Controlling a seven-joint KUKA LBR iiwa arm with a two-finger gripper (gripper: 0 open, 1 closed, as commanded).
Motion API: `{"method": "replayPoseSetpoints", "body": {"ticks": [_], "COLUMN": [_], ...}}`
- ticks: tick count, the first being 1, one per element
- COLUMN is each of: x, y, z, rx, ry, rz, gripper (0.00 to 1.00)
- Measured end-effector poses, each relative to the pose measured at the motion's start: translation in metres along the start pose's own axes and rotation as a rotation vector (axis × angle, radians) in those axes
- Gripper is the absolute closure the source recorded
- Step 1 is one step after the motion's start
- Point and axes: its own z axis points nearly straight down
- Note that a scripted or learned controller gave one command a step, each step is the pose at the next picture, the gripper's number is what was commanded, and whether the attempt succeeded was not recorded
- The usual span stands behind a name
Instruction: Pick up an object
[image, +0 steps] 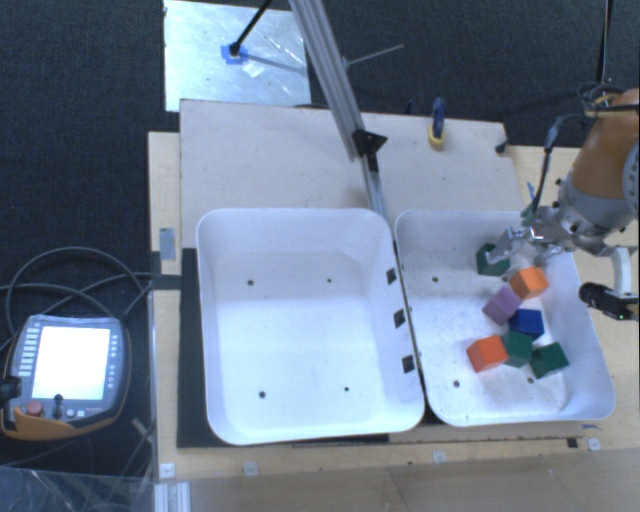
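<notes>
Blocks lie loose in the right bin (440, 300), and the gripper (512, 243) hangs over that bin's far right part, its metal fingers pointing toward the dark green block (491, 262), which sits just below and to the left of the fingertips, touching or nearly touching them. Whether the fingers are spread or closed cannot be told from this slant, and no block can be seen between them. Just below and right of the gripper lies an orange block (529, 282), and below that a purple block (501, 304) with a blue block (527, 322) beside it. Farther down from the gripper, toward the near rim of the bin, a second orange block (487, 353) touches a green block (518, 347), and another green block (549, 360) lies just to the right of those. The arm (603, 165), grey with its orange band, rises to the right of the gripper and runs out of view. Well off to the gripper's left is the left bin (300, 320). Far to the left of it, off the bench, a control pendant (65, 375) rests with its cable looped around it.
</notes>
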Motion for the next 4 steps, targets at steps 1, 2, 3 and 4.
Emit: {"method": "replayPoseSetpoints", "body": {"ticks": [1,2,3,4], "x": [0.000,0.000,0.000,0.006], "y": [0.001,0.002,0.004,0.009], "z": [0.041,0.028,-0.016,-0.080], "rx": [-0.004,-0.008,-0.008,-0.011], "ry": [-0.001,-0.002,-0.002,-0.002], "rz": [-0.001,-0.003,-0.002,-0.004], "gripper": [0.00,1.00,1.00,1.00]}}
